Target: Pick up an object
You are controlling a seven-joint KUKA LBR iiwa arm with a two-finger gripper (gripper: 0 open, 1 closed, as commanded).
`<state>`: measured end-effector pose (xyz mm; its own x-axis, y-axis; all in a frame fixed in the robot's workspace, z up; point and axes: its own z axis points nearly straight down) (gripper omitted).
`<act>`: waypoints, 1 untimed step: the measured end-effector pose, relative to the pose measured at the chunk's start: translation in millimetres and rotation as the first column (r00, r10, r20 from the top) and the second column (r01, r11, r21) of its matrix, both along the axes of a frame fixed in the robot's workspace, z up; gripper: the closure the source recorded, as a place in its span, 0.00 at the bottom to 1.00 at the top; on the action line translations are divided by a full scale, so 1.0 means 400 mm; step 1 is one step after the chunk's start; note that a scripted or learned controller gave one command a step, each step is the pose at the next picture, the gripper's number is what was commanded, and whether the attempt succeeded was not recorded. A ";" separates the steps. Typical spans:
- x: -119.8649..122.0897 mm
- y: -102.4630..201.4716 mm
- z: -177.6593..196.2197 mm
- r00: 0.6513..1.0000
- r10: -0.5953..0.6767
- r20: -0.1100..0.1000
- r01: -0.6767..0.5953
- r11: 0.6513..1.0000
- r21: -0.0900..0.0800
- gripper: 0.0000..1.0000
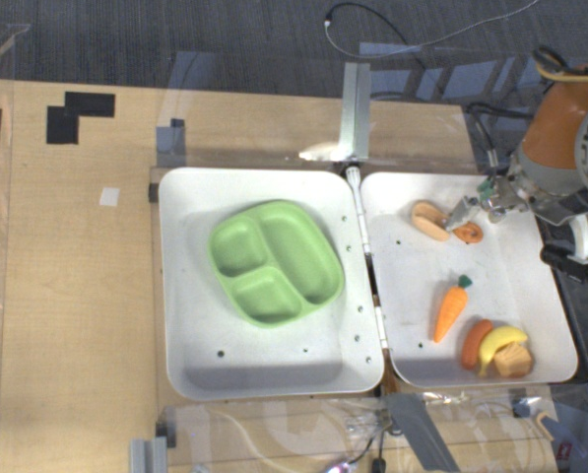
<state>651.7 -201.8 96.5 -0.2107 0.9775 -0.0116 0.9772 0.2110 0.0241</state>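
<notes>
The right bin [530, 274] holds several toy foods. A tan bread-like piece [429, 221] lies near its back, with a small orange piece [469, 233] just to its right. My gripper [467, 215] reaches in from the right and hangs low right over these two, its tip between them. Whether it touches either one cannot be told. An orange carrot [450, 309] with a green top lies in the middle of the bin. At the front right corner a yellow banana [500, 342], a red-orange fruit [474, 343] and a tan piece [515, 361] lie bunched together.
The left bin [190, 343] holds a green divided plate [274, 261]. A metal post [357, 106] stands behind the seam between the bins. The arm's orange band [559, 131] and its cables hang over the right bin's back right corner.
</notes>
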 end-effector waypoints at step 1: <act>0.003 0.002 0.000 0.998 0.057 0.000 -0.057 0.998 -0.002 0.00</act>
